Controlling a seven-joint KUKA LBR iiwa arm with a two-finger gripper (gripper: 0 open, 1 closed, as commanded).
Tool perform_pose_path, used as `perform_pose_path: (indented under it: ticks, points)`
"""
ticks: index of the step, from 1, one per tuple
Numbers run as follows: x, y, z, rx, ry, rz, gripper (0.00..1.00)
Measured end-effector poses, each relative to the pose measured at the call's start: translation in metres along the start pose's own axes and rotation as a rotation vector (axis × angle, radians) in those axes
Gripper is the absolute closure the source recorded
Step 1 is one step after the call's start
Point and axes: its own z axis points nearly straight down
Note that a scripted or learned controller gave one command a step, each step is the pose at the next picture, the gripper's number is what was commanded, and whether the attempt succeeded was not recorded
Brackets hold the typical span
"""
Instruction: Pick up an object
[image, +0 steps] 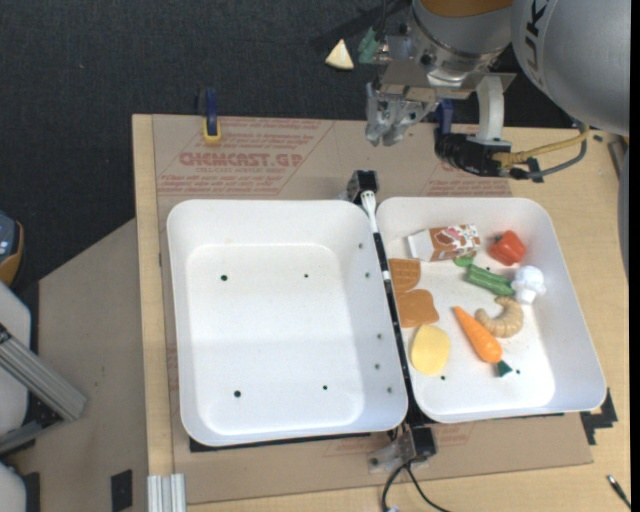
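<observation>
Hovering gripper (392, 128), fingers seemingly parted, nothing held; carrot (478, 334) below it looks light, rigid; pinch mid-body

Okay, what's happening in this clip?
A grey robot arm's gripper hangs above the bench, behind the two white bins, with nothing between its fingers. The right bin holds toy food: a carrot, a yellow slice, a red pepper and more. No pick has happened yet.
</observation>
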Motion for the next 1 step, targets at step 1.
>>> perform_pose_path:
  ticks: [1]
  points:
    - [0.0391, 0.0001, 0.0021, 0.001, -0.001, 0.001, 1.00]
